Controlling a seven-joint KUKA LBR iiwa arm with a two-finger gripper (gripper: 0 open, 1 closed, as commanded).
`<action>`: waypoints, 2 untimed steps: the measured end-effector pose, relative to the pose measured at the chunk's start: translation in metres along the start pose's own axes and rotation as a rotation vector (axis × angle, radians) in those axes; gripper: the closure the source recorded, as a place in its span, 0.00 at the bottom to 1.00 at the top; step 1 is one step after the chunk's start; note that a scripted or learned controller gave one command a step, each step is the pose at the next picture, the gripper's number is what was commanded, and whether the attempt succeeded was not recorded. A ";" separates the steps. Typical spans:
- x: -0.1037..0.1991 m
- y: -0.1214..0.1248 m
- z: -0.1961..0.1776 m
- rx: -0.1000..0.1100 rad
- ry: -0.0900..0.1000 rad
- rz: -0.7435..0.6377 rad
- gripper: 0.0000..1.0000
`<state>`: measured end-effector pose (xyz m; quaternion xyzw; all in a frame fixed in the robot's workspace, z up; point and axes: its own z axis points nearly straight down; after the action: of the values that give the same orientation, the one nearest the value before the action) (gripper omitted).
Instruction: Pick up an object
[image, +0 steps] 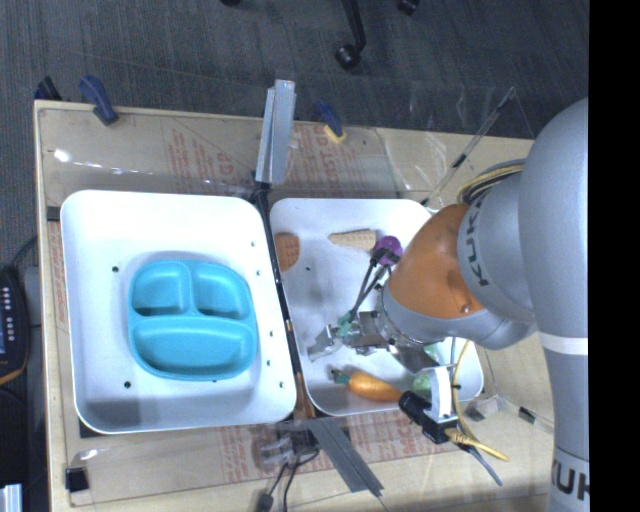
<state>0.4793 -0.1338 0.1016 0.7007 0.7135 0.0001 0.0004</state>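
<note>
A blue three-compartment plastic tray (192, 318) is seen in the left white bin (90, 230). In the right white bin (310, 225), the gripper (335, 338) hangs just above the orange carrot-shaped toy (372, 385), whose long axis runs left-right; its grip state cannot be told.

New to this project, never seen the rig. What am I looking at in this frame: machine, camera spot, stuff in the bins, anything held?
One fixed camera looks down at a slant on a bench with two shallow white bins. The big grey shape with the orange band is a KUKA arm reaching in from the right; its gripper is low inside the right bin. I cannot tell whether it grips anything. The left bin holds a blue divided tray. The right bin holds a carrot-like orange item, a brown piece, a tan wedge and a small purple item.
</note>
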 end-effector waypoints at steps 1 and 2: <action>0.000 0.001 -0.010 0.000 0.000 -0.005 1.00; 0.000 0.001 -0.010 0.000 0.000 -0.006 0.00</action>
<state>0.4806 -0.1334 0.1112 0.6984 0.7157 0.0001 0.0007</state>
